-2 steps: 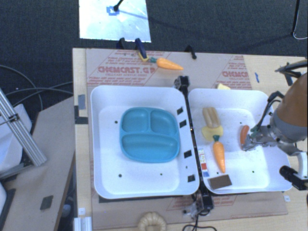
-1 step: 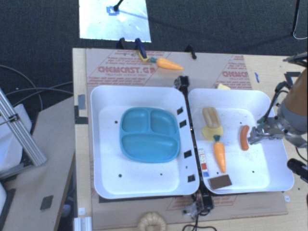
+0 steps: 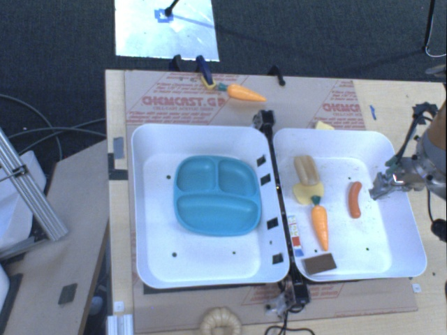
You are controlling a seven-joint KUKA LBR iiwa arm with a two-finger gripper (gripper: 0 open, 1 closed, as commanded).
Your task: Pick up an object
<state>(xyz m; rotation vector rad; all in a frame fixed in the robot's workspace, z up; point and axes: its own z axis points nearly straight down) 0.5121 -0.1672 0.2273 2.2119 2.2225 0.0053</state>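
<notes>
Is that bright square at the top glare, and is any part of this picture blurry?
Camera view: the pale sheet on the dark floor looks washed out, reflecting light. The white bins are evenly lit, with soft shadows under the blue tray and the carrot. The claw at the right edge looks slightly smeared, so its fine detail is hard to make out.

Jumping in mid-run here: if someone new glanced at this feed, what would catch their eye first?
Probably the blue divided plate, big and bright in the middle of the left bin. Next come the foods in the right bin: an orange carrot near its centre and a red sausage to the carrot's right, with the gripper hovering over that bin's right side. A second carrot lies outside the bins, on the board behind them.
</notes>
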